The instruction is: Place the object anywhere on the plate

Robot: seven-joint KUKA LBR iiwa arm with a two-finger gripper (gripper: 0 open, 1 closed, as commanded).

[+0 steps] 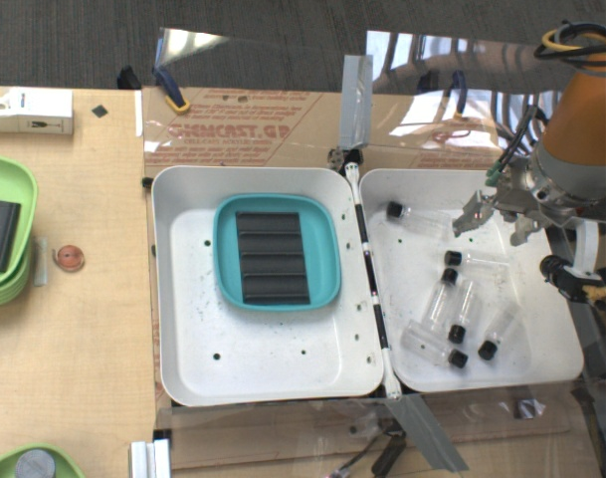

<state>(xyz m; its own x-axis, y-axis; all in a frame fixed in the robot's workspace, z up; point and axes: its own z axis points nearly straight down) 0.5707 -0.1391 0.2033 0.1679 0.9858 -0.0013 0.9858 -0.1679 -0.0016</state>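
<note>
A teal plate (278,252) with a black ridged insert lies in the left white bin (183,357). Several clear tubes with black caps lie in the right white bin (541,366): one at the back left (412,215), others in the middle (448,282) and towards the front (464,317). My gripper (498,221) hangs over the back right part of the right bin, above the tubes. Its two fingers stand apart, and I see nothing between them. The orange band of the arm (581,118) rises behind it.
A ridge (367,267) divides the two bins. Stacked green trays (6,232) sit on the wooden bench at the far left, with a small round copper piece (70,257) beside them. Cardboard (243,118) lies behind the bins. Cables (571,277) hang at the arm's right.
</note>
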